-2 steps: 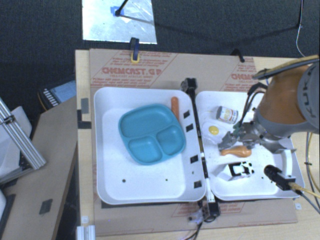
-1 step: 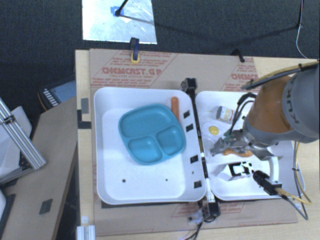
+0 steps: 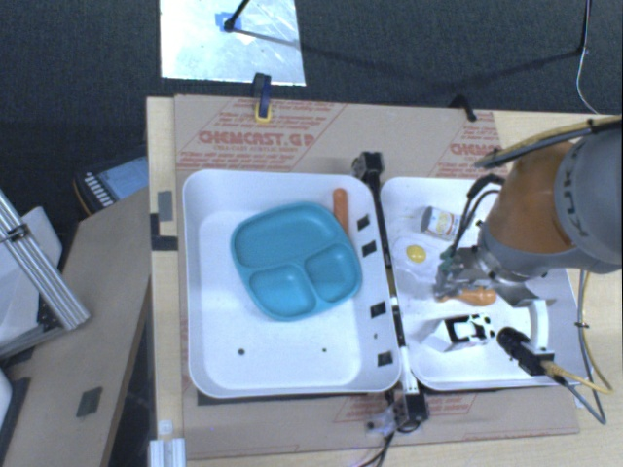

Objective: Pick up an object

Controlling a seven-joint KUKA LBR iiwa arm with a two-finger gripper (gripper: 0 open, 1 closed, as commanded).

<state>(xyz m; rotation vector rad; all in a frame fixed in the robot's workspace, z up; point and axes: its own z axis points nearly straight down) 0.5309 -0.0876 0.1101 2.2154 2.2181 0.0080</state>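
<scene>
In the right half of the frame, the tool (image 3: 450, 282) hangs low inside the right bin (image 3: 428, 188), at the end of the grey arm (image 3: 584, 202) with its orange band. From above I cannot tell whether the tool is wide or narrow, or whether it has hold of anything. The orange piece (image 3: 477, 297), small, elongated and smooth-looking, lies just beside the tool toward the right of the frame, partly tucked under the wrist, so the contact cannot be judged.

Up and to the left of the tool lies a flat yellow disc (image 3: 417, 255), near it but apart. Farther up is a small pale jar (image 3: 440, 223) lying on its side with a yellowish label.

The left bin (image 3: 209, 348) holds a blue plastic plate (image 3: 295, 259) with rounded corners and three moulded compartments, set at a tilt. A slim orange stick (image 3: 340, 205) lies at the plate's upper right edge. Both bins are shallow, glossy white, with rounded corners, and a row of black clips runs down the seam where they meet.

Under the bins lies a brown cardboard sheet (image 3: 292, 134) with red lettering, on a pale tabletop (image 3: 160, 154). Dark carpet (image 3: 78, 66) surrounds it, with a shiny silver sheet (image 3: 229, 27) at the top of the frame and a ribbed aluminium bar (image 3: 39, 275) at lower left.
</scene>
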